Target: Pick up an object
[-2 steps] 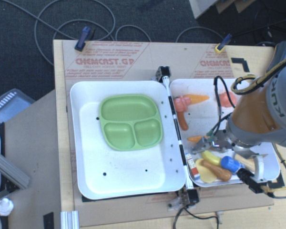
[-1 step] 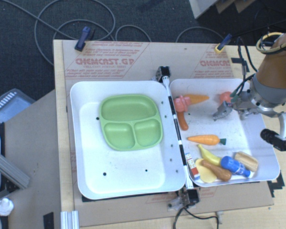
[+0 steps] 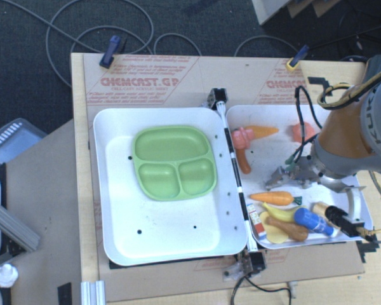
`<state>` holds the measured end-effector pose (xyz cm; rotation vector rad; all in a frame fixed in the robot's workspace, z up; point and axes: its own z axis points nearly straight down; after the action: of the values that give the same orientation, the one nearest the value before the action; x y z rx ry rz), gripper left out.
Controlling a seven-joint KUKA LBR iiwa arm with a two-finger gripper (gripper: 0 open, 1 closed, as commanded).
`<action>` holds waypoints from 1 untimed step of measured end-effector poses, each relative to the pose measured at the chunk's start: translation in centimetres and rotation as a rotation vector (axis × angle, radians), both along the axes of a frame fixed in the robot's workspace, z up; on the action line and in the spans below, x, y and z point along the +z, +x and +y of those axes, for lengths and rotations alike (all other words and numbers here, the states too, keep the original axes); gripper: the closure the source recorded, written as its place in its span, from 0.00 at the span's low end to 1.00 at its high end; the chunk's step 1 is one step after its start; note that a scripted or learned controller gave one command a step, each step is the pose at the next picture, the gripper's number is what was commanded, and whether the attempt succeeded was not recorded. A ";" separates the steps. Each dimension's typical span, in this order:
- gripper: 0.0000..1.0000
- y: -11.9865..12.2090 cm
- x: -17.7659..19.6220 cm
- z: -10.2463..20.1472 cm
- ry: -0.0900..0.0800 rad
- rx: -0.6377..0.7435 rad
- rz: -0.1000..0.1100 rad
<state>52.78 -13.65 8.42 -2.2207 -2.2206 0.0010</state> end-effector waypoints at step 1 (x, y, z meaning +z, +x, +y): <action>0.00 0.5 14.8 -7.6 -0.002 0.000 -0.004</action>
<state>53.27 -21.27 23.20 -2.2236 -2.2236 -0.0002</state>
